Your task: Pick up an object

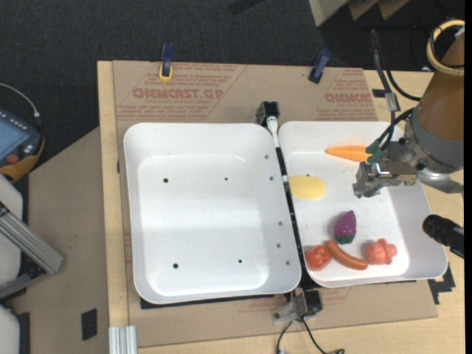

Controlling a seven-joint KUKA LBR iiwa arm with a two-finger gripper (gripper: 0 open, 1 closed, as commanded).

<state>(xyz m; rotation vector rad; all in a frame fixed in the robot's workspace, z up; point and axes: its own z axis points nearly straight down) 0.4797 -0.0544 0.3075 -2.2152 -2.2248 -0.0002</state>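
Right bin [413,264]: carrot [348,153] | lemon [307,187] | grapes [344,226] | sausage [346,255]

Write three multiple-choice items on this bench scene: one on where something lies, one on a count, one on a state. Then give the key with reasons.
1. Where does the toy carrot lie?
A. In the left bin
B. At the far end of the right bin
C. On the cardboard outside the bins

2. How many toy food items lie in the right bin?
A. Three
B. Nine
C. Six

3. What is the claw doing?
A. Hanging over the right bin with nothing seen in it
B. Lifting the purple toy
C. Resting in the left bin

Key: 1 B, the carrot sits by the far rim. 2 C, six pieces lie there. 3 A, the claw is above bare bin floor.
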